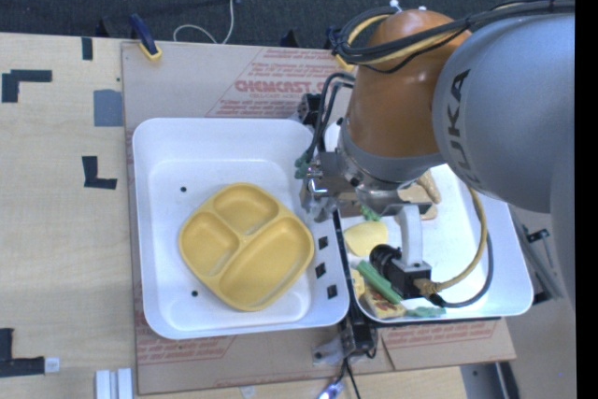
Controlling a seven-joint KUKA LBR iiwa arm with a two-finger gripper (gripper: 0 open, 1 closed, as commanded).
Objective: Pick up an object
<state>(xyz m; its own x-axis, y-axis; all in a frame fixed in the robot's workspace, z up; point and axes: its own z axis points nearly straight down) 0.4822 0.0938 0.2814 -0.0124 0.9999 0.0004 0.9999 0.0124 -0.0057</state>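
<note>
Hanging over the right bin (509, 294), the arm (402, 98) hides whether its fingers are open.

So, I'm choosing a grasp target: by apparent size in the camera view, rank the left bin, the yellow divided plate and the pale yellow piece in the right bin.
1. left bin
2. yellow divided plate
3. pale yellow piece, partly hidden by the arm, yet clearly smallest

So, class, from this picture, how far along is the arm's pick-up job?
Done: the arm is positioned over the right bin. In hand: the end effector hangs low above a yellow piece and a green piece, no grasp visible. Left: gripping and lifting one. The yellow divided plate lies untouched in the left bin.
</note>
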